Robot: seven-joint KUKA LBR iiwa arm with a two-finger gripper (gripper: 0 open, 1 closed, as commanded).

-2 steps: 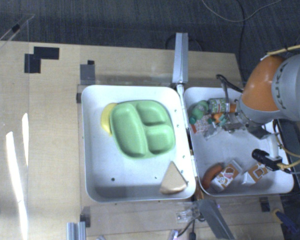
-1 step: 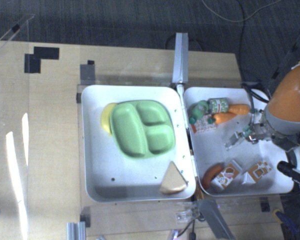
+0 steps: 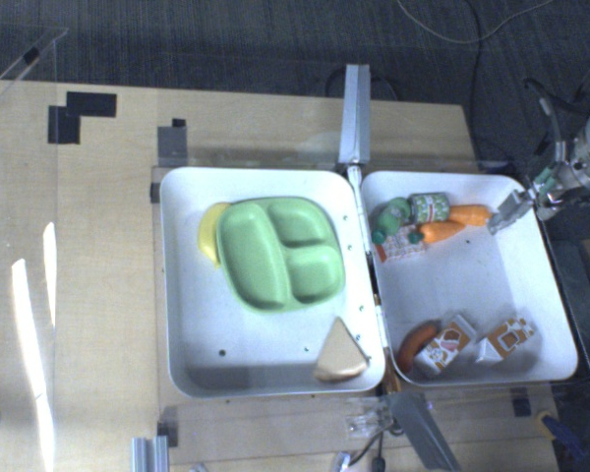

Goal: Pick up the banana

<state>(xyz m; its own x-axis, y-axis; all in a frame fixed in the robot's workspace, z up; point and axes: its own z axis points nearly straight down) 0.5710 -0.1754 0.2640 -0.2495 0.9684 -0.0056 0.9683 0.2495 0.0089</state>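
The banana (image 3: 209, 232) is yellow and lies in the left bin (image 3: 177, 293), mostly hidden under the left edge of a green divided tray (image 3: 278, 252); just a curved strip of it shows. My gripper (image 3: 516, 209) hangs at the far right rim of the right bin (image 3: 560, 342), pointing down and left, far from the banana. It sits just right of an orange carrot (image 3: 469, 215) and nothing shows in its grasp.
A tan sandwich wedge (image 3: 341, 352) rests in the left bin's front right corner. The right bin holds a green can (image 3: 428, 206), a second carrot (image 3: 440, 232), a red packet (image 3: 401, 247), a sausage (image 3: 417, 343) and two small cartons (image 3: 511, 337).
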